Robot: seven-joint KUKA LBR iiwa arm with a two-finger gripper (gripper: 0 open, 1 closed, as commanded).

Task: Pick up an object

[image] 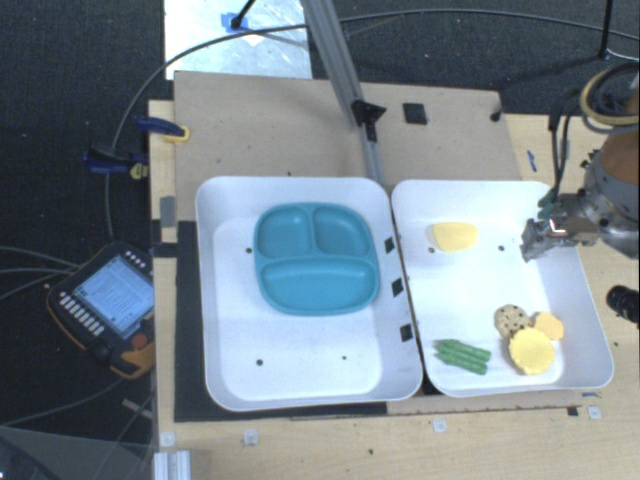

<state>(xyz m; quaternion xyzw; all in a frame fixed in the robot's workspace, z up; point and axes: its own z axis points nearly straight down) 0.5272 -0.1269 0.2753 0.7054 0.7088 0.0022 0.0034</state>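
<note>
**Gripper hanging over the right bin's far right side**

Camera view: the arm is reaching in from the right, and its gripper (545,230) is hanging over the right bin (480,196), near that bin's right wall and towards its far end. How the pincer is set cannot be told here; the tip is reading as a small dark and pale shape against the white floor. Nothing is showing clamped in it, and whether it is touching the bin floor cannot be told either.

The pale yellow piece (454,236) is lying on the floor of the same bin, to the left of the gripper and apart from it. Towards the near right corner, a speckled cookie (511,319), a small orange-yellow piece (549,325) and a round yellow piece (532,351) are sitting bunched together, touching or nearly so. The green beans (461,355) are lying just to their left, near the front wall.

In the left bin (230,268), a blue divided plate (317,258) is resting flat, towards the far half.
</note>
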